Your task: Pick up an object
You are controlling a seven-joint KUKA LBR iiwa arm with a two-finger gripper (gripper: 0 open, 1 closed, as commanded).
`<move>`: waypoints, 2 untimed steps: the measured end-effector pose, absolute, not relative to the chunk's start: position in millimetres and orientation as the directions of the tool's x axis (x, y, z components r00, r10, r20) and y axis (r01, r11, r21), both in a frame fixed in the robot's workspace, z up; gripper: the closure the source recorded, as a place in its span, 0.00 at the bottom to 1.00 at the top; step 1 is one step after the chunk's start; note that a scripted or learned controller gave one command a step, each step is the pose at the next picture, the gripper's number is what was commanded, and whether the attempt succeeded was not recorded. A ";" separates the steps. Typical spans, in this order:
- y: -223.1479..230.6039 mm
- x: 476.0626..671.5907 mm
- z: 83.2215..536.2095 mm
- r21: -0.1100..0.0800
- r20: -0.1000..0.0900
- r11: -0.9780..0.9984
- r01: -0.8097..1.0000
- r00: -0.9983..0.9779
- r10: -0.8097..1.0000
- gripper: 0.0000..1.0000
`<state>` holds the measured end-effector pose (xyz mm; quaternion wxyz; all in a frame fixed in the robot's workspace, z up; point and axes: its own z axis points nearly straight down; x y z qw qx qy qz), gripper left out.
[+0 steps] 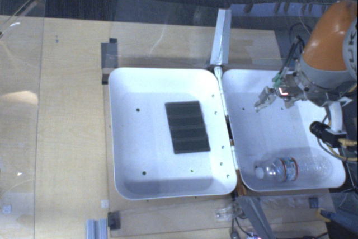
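This looks like a robot lab. A big grey robot arm with an orange band [330, 42] reaches over a pale wooden surface [61, 120]. Two shallow white plastic bins [126, 176] sit side by side. Clear plastic walls [22, 64] stand around, and loose cables [333, 145] hang nearby.

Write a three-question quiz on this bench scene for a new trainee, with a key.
1. True or false: the dark ribbed pad lies in the right bin.
2. Which thing lies nearest the right bin's front wall?
A. the clear plastic bottle
B. the dark ribbed pad
C. a red cup
3. Fill in: the gripper hangs over the ____ bin.

Key
1. False: it lies near the middle of the left bin.
2. A: the bottle lies on its side there, white cap toward the left bin.
3. Right: over its back part, apart from the bottle.
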<state>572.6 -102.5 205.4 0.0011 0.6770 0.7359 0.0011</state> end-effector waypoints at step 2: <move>-178.8 580.2 113.0 0.006 0.000 -0.214 0.977 0.214 0.977 0.00</move>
